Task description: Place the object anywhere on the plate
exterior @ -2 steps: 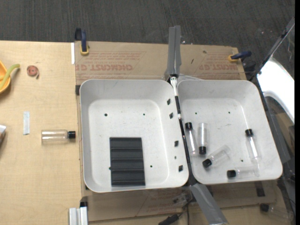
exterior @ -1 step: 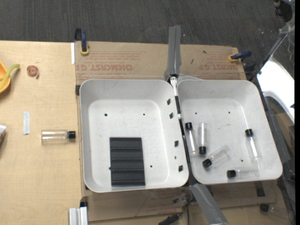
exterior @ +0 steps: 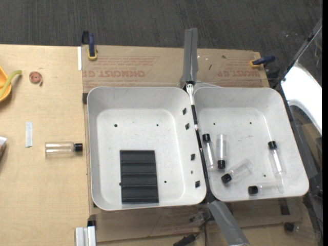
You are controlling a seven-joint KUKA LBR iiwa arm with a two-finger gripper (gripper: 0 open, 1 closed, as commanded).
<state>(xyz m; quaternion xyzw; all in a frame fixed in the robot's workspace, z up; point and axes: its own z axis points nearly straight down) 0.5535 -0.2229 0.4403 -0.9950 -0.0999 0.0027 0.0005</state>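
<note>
Black ribbed plate lies flat in the left bin, near its front wall. Five clear black-capped vials lie loose in the right bin, well apart from the plate (none touches it). Claw state: cannot be determined. The cardboard sheet under the bins carries red print, upside down, apparently "CHEMCAST"; the bins hide the rest of it.

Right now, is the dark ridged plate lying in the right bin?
No, the dark ridged plate lies in the left bin, while the right bin holds clear vials with black caps.
</note>
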